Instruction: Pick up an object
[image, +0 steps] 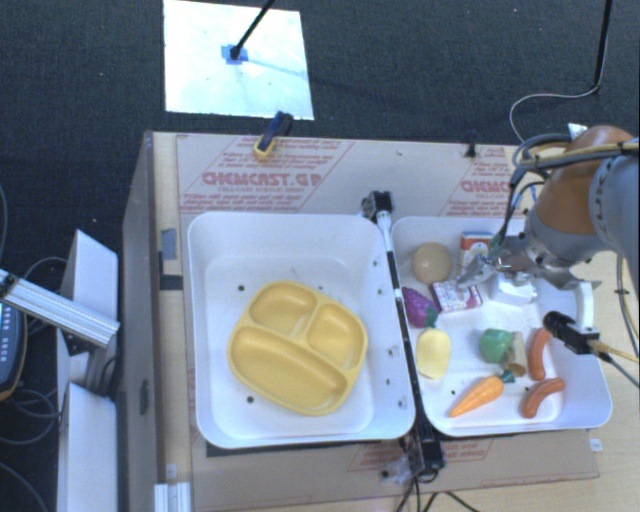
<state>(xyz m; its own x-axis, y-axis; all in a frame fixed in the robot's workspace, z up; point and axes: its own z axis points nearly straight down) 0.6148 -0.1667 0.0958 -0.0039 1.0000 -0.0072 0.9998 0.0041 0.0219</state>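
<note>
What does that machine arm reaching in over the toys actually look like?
The arm is a rounded grey tube with an orange band above its wrist. Thin cables loop beside it. It ends in a silvery metal pincer with two slim fingers. A small black block with a yellow lead juts from its lower side.

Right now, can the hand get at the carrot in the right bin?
Probably yes. The carrot lies uncovered near the right bin's front edge, apart from the sausage; the hand is above the bin's back half.
</note>
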